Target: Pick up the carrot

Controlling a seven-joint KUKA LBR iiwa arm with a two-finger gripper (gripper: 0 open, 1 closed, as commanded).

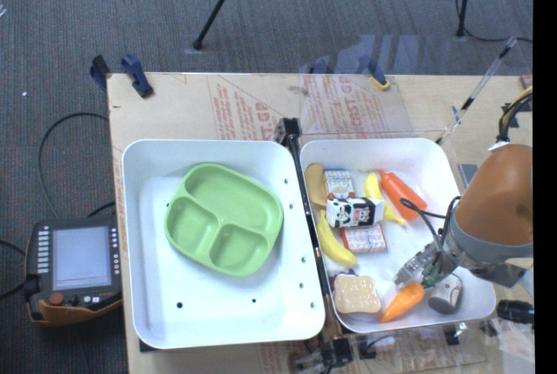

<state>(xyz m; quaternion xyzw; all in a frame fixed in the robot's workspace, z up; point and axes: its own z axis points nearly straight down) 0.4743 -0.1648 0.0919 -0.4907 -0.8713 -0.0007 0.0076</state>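
Over the right-hand white bin [452, 156], the grey arm with its orange band [498, 194] reaches down toward the near corner, its gripper [421, 268] poised low among the toy food; from where I stand it is impossible to tell whether the claw is released or clenched. Just beneath the claw and touching its tip lies the carrot [402, 302], orange, tilted, its thin end pointing toward the bin's near wall. Beside the carrot, further from the arm, rests a slice of toast [358, 295]. Deeper into the same bin lie a banana [334, 242], a small black-and-white milk carton [352, 211], two printed cards [340, 183] and a second orange piece [404, 194]. Across the divider from that bin, the left-hand bin [144, 294] holds a green divided plate [224, 218].
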